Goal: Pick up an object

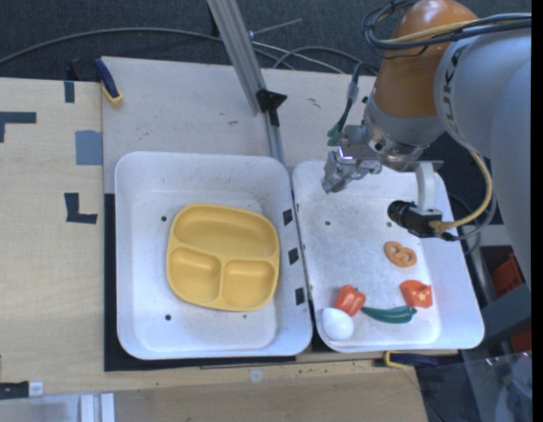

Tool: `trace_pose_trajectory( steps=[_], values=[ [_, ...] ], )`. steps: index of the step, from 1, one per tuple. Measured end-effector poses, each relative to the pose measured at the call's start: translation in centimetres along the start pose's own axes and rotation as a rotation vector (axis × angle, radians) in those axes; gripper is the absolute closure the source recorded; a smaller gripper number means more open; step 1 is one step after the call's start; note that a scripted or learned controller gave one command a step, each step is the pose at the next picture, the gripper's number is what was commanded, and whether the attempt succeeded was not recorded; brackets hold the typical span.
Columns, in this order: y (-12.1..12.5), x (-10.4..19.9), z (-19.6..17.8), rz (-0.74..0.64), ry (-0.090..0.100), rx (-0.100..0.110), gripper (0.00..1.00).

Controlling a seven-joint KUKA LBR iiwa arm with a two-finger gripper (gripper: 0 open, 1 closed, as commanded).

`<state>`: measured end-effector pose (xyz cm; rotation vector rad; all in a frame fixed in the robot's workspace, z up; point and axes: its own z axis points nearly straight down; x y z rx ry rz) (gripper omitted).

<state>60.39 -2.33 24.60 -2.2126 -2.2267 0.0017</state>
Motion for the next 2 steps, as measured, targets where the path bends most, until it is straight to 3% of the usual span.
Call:
trace_pose_trajectory(
  steps=[2],
  values=[
    [0.9,10.8,2.5,-0.001,0.000,0.000,1.00]
  ],
)
